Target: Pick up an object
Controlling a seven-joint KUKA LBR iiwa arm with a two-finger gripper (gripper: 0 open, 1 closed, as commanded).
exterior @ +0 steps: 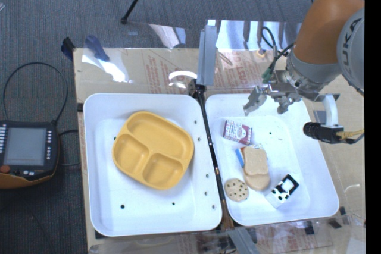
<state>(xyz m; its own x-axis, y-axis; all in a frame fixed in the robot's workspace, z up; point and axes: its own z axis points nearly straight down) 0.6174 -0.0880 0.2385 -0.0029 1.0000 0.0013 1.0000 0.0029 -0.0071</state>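
— Where do we stand on the pick?

— We judge we are at the approach step. The gripper hangs over the far edge of the right bin, its two fingers spread apart with nothing between them. Nothing has been lifted yet.

— And what could we take?

— The candidates lie in the middle and near part of that bin: a small red carton nearest the gripper, a slice of toast lying on a round biscuit-coloured piece with a blue item peeking out at its left (we cannot tell what that one is), a chocolate-chip cookie by the near left edge, and a black-and-white block toward the near right corner. The left bin carries a yellow divided plate.

— So the next move?

— As we read it, we should carry the open fingers toward the near edge until they stand over one item, most likely the red carton since it sits apart from the pile, align them across its narrow side, then descend and close. The toast stack looks riskier: the pieces overlap and could slip.
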